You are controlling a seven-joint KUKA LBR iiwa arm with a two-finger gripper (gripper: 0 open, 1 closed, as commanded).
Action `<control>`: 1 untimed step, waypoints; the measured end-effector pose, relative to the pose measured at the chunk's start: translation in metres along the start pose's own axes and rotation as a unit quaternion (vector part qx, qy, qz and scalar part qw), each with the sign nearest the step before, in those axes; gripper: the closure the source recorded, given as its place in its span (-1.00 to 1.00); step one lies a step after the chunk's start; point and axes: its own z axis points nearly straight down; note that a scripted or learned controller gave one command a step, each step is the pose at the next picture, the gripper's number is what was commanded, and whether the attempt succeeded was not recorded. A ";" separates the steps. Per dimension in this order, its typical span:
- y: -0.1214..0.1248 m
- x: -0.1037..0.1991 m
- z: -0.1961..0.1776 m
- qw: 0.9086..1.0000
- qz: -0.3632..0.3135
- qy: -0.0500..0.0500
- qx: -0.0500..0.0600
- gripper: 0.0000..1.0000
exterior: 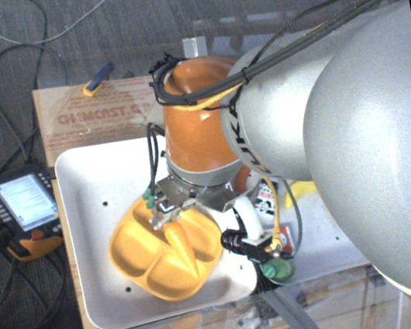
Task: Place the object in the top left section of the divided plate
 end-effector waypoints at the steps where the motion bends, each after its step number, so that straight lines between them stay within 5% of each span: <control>1: -0.021 -0.019 -0.082 0.998 -0.064 -0.001 -0.001 1.00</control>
